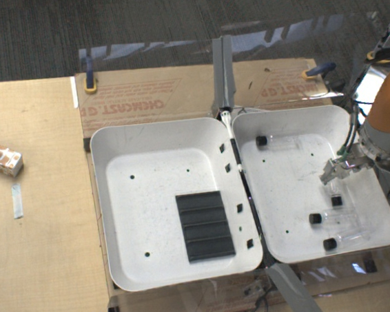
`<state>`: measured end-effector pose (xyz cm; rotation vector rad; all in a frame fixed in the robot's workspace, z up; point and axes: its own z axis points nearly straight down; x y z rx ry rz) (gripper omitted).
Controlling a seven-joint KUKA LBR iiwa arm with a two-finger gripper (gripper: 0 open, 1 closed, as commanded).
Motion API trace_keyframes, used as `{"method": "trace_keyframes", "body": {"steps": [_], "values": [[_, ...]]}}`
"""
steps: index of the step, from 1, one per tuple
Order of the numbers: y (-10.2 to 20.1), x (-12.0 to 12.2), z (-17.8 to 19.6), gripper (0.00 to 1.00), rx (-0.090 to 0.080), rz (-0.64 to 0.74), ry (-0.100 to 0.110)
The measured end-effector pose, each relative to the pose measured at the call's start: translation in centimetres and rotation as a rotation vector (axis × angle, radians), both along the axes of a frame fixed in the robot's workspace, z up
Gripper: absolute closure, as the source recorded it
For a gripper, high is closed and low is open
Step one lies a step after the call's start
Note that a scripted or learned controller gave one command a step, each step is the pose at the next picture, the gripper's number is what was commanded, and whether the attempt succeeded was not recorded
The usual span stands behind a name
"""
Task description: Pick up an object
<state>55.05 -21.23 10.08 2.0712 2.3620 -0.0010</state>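
**Q:** Setting?

**A:** Dark carpet behind, a wooden bench (41, 272) with cardboard under two white bins. The left bin (112, 160) carries a black ribbed block (205, 225). The right bin (282, 125), where I work, has small black pieces scattered on it. A small orange-and-white carton (0, 158) lies well off on the bench.

**Q:** Your gripper?

**A:** My gripper (336, 170) hangs over the right bin's right side. Whether it is clenched or released, I cannot tell at this resolution. Nothing visible in it.

**Q:** Candidate object?

**A:** The small black cube (336, 201) just below the gripper; two similar ones lie nearer the front rim (315, 219), (330, 244), another toward the back (262, 140).

**Q:** Handling?

**A:** Judged light, rigid, not fragile; probably smooth, so it could skid on the bin floor. Take it across two opposite flat faces, centred.

**Q:** Orientation?

**A:** Looks roughly square from above; no clear long axis. Edges seem about parallel to the bin walls, but too small to be sure.
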Motion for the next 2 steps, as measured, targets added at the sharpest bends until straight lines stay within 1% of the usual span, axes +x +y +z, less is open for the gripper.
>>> {"method": "trace_keyframes", "body": {"steps": [1, 2], "values": [[4.4, 5.5, 4.1, 1.00, -0.001, -0.074, 0.000], [8.7, 7.4, 12.2, 1.00, -0.001, -0.045, 0.000]]}}
